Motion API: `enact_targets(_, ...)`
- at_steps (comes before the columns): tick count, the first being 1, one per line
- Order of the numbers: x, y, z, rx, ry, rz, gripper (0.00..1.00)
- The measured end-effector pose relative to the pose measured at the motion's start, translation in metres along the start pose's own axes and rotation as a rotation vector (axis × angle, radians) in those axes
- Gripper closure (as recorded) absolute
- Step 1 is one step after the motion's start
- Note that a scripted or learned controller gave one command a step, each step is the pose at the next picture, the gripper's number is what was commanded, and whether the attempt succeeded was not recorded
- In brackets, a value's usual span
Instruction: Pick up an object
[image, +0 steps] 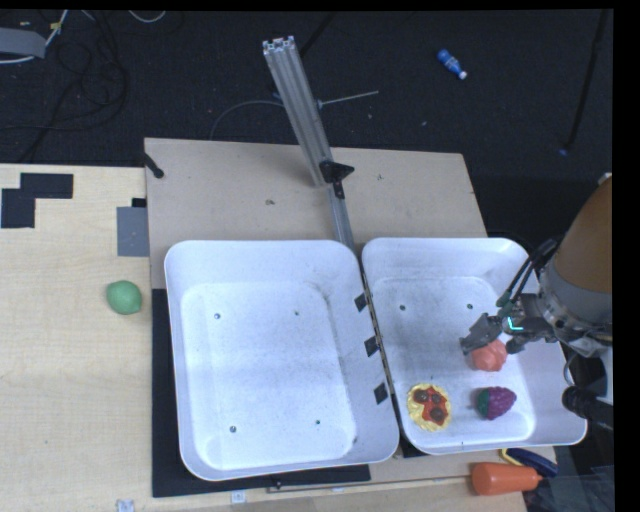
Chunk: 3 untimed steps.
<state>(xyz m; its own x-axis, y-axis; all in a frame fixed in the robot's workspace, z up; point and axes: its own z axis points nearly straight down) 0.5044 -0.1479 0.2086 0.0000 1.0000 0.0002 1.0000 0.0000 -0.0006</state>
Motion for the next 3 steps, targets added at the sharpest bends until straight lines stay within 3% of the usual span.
enact_targets(1, 0.0, 0.0, 0.0, 0.0, 0.0, 0.0, 0.0)
enact_targets(3, 0.007, 0.005, 0.109, 0.004, 0.001, 0.0, 0.0)
